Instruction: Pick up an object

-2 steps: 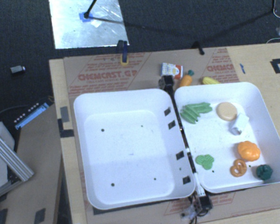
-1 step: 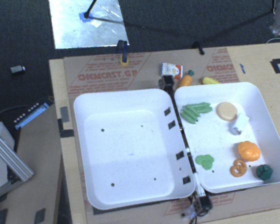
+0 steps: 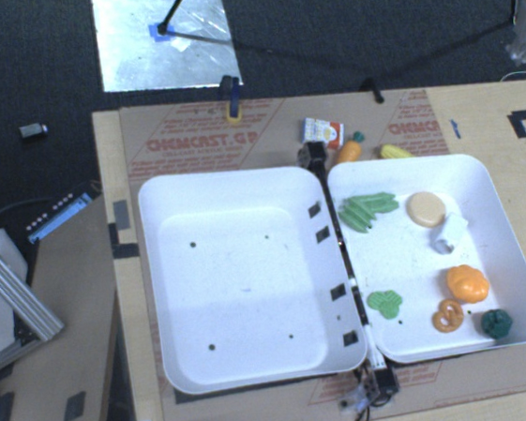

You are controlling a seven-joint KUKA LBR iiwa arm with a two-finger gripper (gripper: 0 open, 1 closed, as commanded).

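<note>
the worktop (image 3: pixel 188 133) carries two white bins side by side: the left bin (image 3: pixel 232 185) and the right bin (image 3: pixel 486 179). behind them lie a small carton (image 3: pixel 322 131), a carrot (image 3: pixel 349 151) and a banana (image 3: pixel 395 152).

At twelve o'clock you read red "CHEMCAST GP" printing on the brown board (image 3: pixel 200 138) under the bins; the repeat at one o'clock is partly hidden.

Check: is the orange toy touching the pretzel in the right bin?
Cannot tell. In the camera view the orange toy sits just above the pretzel; their edges nearly meet, with no plain gap or contact.
</note>
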